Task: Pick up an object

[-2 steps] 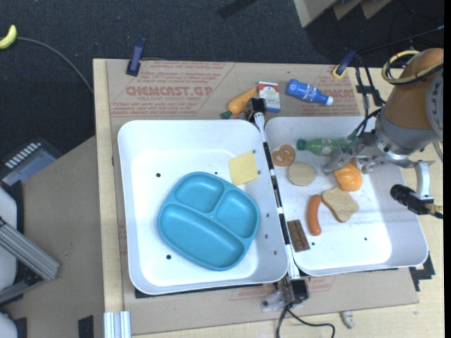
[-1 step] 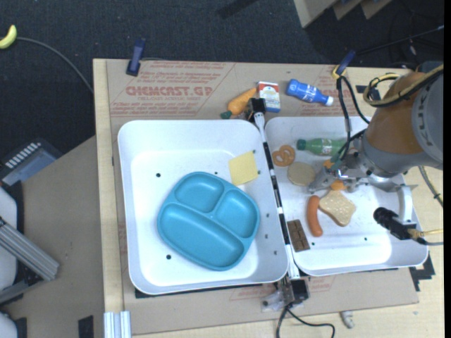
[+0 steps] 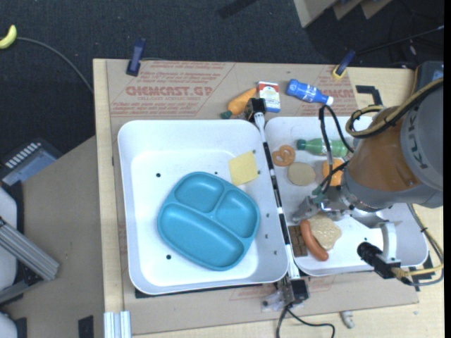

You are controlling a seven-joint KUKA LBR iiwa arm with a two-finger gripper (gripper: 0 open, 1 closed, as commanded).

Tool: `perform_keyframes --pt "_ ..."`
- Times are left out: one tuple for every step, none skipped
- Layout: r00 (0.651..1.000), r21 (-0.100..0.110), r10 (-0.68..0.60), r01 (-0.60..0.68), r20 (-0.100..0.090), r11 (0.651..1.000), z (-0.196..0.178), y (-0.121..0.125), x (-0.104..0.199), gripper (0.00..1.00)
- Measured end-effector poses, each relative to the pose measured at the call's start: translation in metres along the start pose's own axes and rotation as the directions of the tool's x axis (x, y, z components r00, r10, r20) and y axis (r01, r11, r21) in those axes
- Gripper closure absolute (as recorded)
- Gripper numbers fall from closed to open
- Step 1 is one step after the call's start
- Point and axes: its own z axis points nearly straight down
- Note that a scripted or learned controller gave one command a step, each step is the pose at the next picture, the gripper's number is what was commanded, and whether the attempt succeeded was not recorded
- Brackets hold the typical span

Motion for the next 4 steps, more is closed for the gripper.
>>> perform_keyframes --pt "1.000 -0.002 0.001 -0.001 0.001 1.000 -0.010 0.000 0.000 1.00" --pt "1.000 -0.004 0.001 -0.001 0.002 1.000 -0.154 0.024 -0.022 1.00" --pt "1.000 -0.002 0.000 0.000 0.002 1.000 -0.154 0.024 -0.022 0.00" --pt "1.000 0.002 0.001 -0.001 0.000 1.000 -0.028 0.077 -0.055 0.00"
